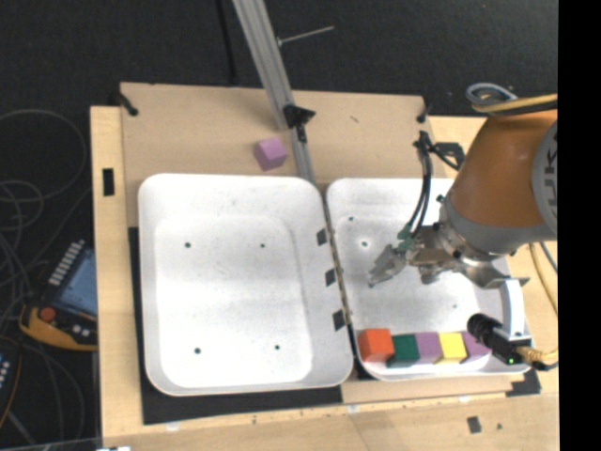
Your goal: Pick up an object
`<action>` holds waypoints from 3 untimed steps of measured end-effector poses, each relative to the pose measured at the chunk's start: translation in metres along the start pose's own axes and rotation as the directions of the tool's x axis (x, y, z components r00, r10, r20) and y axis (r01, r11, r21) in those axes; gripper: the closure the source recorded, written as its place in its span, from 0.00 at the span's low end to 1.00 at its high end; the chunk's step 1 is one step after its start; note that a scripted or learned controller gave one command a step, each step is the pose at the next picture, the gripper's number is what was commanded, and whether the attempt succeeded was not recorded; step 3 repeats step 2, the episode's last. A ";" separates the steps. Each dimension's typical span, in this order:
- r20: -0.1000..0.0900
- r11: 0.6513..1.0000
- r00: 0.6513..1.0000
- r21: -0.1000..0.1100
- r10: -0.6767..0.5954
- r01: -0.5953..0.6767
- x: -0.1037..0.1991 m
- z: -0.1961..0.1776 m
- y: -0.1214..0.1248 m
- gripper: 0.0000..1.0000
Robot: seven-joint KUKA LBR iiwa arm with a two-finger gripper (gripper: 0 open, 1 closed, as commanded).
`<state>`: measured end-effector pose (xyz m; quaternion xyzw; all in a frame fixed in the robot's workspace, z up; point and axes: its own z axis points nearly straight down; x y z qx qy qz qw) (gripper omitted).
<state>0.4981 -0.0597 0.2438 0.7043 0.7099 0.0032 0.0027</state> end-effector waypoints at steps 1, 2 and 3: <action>-0.002 1.000 1.000 0.011 -0.001 0.001 0.090 0.038 -0.014 0.00; 0.000 1.000 1.000 0.001 0.002 -0.002 0.132 -0.013 0.116 0.00; 0.000 1.000 1.000 0.001 0.002 -0.002 0.132 -0.013 0.116 0.00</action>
